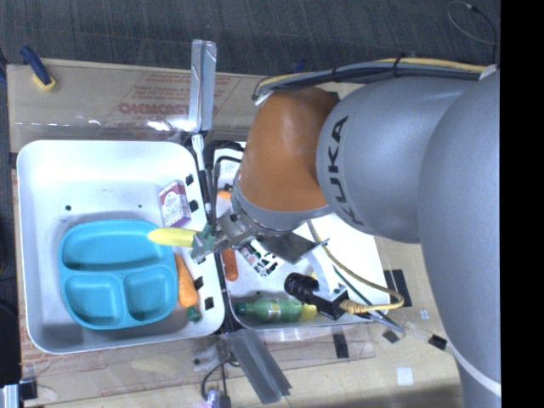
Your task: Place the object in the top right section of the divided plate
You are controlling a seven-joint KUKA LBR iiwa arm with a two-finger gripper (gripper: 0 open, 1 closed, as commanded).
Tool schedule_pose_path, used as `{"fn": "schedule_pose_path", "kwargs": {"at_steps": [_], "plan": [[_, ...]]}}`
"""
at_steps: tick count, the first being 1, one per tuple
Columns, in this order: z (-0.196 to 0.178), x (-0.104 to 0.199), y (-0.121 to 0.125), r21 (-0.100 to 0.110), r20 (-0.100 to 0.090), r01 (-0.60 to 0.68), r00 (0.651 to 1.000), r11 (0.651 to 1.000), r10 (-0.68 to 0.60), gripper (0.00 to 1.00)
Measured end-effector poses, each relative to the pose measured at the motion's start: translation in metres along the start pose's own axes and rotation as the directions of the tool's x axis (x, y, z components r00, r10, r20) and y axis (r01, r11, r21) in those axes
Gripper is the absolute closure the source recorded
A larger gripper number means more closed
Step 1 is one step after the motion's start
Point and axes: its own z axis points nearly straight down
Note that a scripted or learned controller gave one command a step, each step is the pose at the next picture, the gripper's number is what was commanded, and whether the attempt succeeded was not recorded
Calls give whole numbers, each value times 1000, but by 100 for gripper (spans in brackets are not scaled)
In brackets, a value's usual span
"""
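Observation:
A blue divided plate (109, 250) lies in the left bin, with one long section on the far side and two smaller ones on the near side. A yellow banana-shaped toy (172, 237) hangs over the plate's right rim, by the right end of the long section. My gripper (205, 243) is at the toy's right end, over the wall between the bins, with its fingers shut on the toy. The arm's orange band and grey body cover much of the right bin.
An orange carrot (186, 284) lies against the plate's right side in the left bin (51, 168). A small purple packet (173, 202) sits beyond the plate. The right bin (357, 243) holds a green bottle (274, 310), an orange piece (231, 267) and a small black-and-white thing (260, 258).

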Motion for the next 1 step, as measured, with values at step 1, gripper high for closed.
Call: {"fn": "schedule_pose_path", "kwargs": {"at_steps": [1], "plan": [[-9,0,1,3,0,5,1000,1000,-5,100]]}}
